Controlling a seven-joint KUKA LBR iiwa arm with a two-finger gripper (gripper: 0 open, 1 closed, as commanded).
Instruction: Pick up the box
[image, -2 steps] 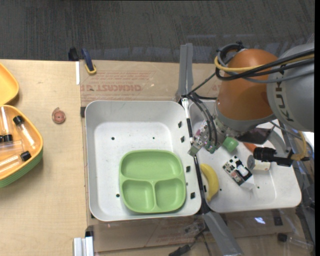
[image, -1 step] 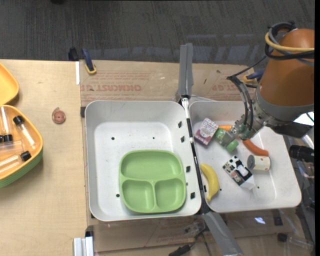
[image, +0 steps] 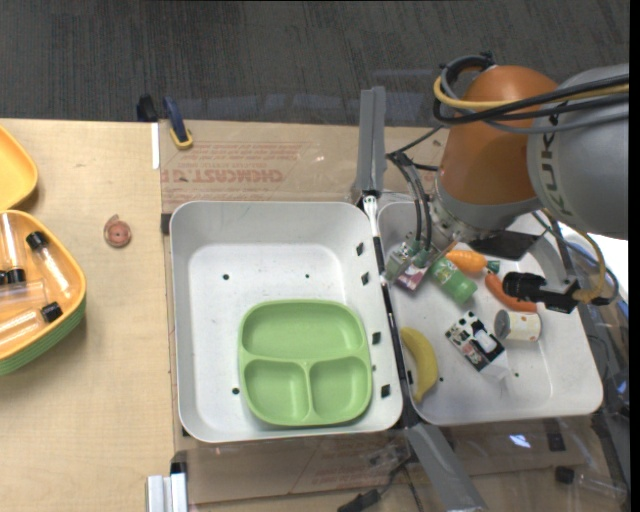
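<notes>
Whether my gripper (image: 414, 258) is released or clenched I cannot tell, since my own wrist hangs over it and hides the tips. It hovers at about ten o'clock in the right bin (image: 560, 395), and what I take to be the box (image: 409, 276), a small carton with a mauve end, lies just under it against the bin's left wall. I judge it light, stiff enough along its edges, but thin-walled, so a hard squeeze could crush it. Its printed faces look smooth and could slip. I would take it across its two narrower sides, near the middle. The green bottle (image: 456, 286) lies just beside it at four o'clock and leaves little room on that side.
</notes>
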